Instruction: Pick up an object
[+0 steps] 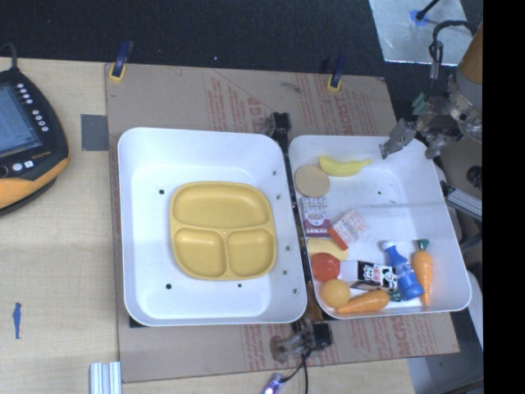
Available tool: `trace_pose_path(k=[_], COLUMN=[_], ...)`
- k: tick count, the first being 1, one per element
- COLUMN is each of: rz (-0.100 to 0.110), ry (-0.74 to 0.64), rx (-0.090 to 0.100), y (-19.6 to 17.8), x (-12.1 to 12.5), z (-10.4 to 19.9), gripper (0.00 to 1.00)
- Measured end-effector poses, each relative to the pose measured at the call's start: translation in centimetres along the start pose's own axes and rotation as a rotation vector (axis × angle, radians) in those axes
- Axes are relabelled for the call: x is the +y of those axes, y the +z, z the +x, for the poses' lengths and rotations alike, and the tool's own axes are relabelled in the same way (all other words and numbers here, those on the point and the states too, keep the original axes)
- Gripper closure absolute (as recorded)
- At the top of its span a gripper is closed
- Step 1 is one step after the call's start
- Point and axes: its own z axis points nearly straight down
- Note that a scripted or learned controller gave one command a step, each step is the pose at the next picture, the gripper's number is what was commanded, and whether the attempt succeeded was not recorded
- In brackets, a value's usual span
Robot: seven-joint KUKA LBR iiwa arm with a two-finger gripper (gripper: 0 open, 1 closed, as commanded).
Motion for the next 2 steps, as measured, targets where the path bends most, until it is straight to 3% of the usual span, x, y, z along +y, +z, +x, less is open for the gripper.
trace_pose_path(k=[1, 2], rz=[0.002, -0.003], ry=[-0.002, -0.001], rx=[0.000, -0.003], y=[7.7, 14.7], x=[2.6, 2.8], z=[6.2, 7.8], gripper=[0.00, 0.00])
